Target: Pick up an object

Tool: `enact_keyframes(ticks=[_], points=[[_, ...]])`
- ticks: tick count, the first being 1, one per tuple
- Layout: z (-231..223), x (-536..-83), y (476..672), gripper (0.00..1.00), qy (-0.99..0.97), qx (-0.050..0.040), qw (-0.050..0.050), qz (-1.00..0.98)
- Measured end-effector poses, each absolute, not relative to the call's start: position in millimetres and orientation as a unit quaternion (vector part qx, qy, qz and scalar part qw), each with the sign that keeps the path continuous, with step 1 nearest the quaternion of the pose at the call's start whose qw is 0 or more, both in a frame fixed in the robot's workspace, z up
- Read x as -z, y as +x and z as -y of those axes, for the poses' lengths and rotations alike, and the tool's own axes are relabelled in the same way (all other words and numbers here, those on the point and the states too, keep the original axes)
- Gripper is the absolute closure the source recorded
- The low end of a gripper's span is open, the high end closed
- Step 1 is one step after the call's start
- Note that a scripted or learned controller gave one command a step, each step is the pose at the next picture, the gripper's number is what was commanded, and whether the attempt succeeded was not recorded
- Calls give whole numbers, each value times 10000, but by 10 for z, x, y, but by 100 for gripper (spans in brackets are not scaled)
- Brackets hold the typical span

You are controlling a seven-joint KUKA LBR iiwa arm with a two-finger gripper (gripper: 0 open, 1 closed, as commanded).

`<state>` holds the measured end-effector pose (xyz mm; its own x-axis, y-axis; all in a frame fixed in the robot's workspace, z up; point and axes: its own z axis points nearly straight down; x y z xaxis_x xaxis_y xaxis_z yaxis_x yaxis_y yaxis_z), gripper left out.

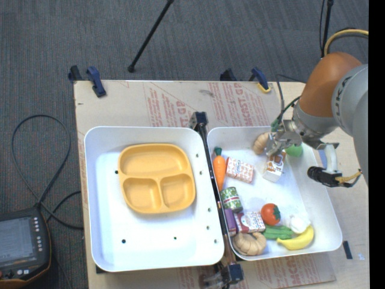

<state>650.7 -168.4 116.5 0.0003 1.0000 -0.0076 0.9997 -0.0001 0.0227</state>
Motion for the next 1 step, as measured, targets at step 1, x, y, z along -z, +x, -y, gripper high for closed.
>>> enact_keyframes(ticks=[1], points=[[1208, -866, 5737, 100, 7074, 10, -25, -7068]])
